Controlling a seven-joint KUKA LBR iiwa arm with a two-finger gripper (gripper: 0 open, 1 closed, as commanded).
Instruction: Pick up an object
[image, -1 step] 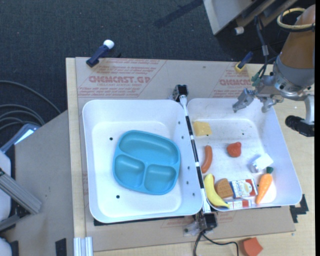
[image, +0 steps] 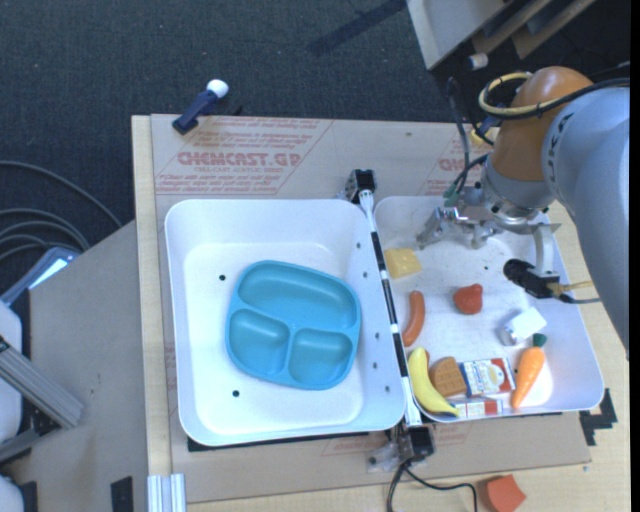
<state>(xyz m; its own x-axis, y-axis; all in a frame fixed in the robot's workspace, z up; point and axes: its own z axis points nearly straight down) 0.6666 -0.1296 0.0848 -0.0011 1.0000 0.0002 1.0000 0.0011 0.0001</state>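
gripper (image: 470, 222) grip unclear; one banana (image: 428, 384), one carrot (image: 528, 375), one sausage (image: 414, 317), one blue tray (image: 292, 324)

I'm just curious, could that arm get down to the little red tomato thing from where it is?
Probably yes: the tomato lies apart from the other items, uncovered, and the pincer hangs just beyond it over the same bin.

Right bin (image: 588, 385) contents, all lying flat and apart from the gripper: yellow cheese wedge (image: 403, 263), red sausage (image: 415, 317), red tomato (image: 468, 298), banana (image: 427, 384), carrot (image: 528, 375), small carton (image: 487, 379).
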